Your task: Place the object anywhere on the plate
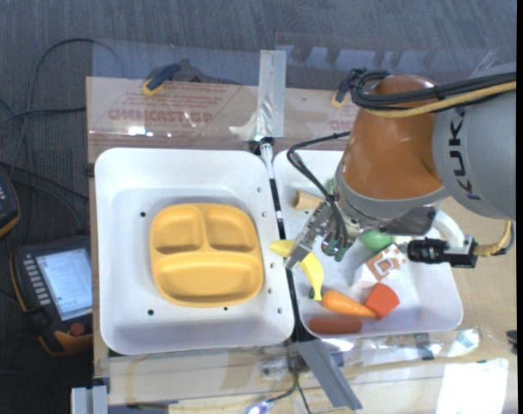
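banana (306, 266) lies just beside tool (306, 247).

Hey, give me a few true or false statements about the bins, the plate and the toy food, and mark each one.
1. The plate lies in the left bin. True.
2. A carrot lies on the plate. False: it lies in the right bin.
3. The plate is yellow, with three compartments. True.
4. The banana is in the left bin. False: it is in the right bin, near the divider.
5. The hand hangs over the right bin's left edge. True.
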Motion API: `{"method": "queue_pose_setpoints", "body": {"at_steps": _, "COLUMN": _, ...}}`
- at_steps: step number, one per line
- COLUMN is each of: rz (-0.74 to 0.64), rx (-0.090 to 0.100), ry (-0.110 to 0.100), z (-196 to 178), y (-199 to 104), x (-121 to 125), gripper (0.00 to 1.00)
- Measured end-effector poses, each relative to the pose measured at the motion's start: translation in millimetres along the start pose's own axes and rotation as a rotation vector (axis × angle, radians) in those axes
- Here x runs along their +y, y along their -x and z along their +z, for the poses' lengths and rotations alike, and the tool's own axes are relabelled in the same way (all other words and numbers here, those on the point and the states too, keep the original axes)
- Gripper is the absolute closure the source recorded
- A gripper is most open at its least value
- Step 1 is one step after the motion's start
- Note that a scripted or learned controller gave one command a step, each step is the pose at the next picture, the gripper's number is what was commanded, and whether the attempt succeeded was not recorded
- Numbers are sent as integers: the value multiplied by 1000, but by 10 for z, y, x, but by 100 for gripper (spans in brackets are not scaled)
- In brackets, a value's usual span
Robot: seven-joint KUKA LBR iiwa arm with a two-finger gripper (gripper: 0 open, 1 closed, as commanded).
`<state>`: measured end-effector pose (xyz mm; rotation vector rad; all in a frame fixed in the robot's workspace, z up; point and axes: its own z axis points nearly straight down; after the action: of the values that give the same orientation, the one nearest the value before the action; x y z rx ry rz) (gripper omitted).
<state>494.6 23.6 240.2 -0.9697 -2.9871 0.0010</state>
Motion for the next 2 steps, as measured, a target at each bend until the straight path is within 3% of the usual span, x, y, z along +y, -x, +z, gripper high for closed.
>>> {"method": "queue_pose_setpoints", "body": {"at_steps": 1, "rz": -224, "rx": 0, "ry": 0, "z": 572, "y": 282, "x": 1002, "gripper": 100}}
{"method": "queue_pose_setpoints", "body": {"at_steps": 2, "rz": -303, "rx": -3, "ry": 0, "z": 203, "y": -124, "x": 1169, "gripper": 100}}
